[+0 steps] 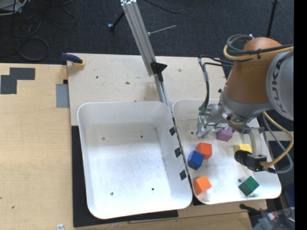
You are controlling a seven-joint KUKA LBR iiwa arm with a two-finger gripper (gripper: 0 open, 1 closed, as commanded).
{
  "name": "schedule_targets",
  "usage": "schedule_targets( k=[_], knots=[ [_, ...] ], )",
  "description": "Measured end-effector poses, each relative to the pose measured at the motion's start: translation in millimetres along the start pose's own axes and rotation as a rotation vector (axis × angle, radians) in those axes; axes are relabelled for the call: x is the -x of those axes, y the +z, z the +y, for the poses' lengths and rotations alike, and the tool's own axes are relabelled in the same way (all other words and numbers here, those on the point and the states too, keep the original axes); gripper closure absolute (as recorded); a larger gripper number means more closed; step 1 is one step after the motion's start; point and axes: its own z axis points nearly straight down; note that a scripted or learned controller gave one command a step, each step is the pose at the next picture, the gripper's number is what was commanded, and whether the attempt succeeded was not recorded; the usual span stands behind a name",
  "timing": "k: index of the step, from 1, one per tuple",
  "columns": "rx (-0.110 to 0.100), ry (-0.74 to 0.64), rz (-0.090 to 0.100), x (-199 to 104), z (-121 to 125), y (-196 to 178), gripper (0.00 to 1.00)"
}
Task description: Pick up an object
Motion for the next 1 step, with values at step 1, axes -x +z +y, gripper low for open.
schedule_targets(
  k=[1],
  knots=[
    [-0.001, 0.000, 0.000, -52.1, -23.7, 14.8, 1.00]
  ],
)
